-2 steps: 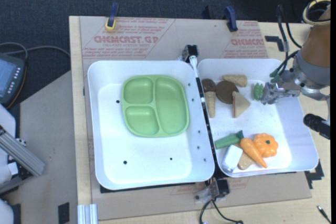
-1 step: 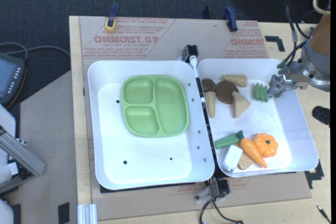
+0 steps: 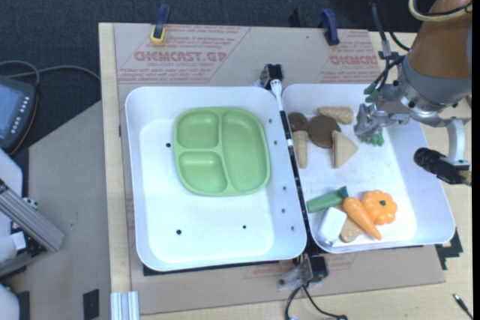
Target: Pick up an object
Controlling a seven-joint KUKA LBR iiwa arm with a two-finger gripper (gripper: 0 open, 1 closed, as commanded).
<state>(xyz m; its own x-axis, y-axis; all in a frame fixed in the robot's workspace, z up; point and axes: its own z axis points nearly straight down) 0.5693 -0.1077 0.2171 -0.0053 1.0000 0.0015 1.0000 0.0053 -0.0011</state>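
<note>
So far, we judge the pick unfinished: every item we can see rests in a bin, and nothing is lifted clear. Starting far to the left of the jaws, we see the green divided plate (image 3: 223, 150) lying flat in the left bin (image 3: 150, 161), well apart from the tool. Closer in, just left of the jaws, a cluster sits in the right bin (image 3: 431, 213): a brown round piece (image 3: 322, 131), a tan wedge (image 3: 343, 150) and a pale oblong (image 3: 334, 115). Below the jaws and toward the near wall lie a green strip (image 3: 327, 200), a carrot (image 3: 360, 217) and an orange pumpkin (image 3: 379, 206). The gripper (image 3: 369, 124) is down low in the bin's far part, with a small green leafy thing (image 3: 373, 137) right at its tip; we cannot tell how wide the jaws stand or whether they have hold of it. The arm (image 3: 442, 41) comes in from the right, wrist bent steeply downward. Closing and lifting, we judge, are what remain.
</note>
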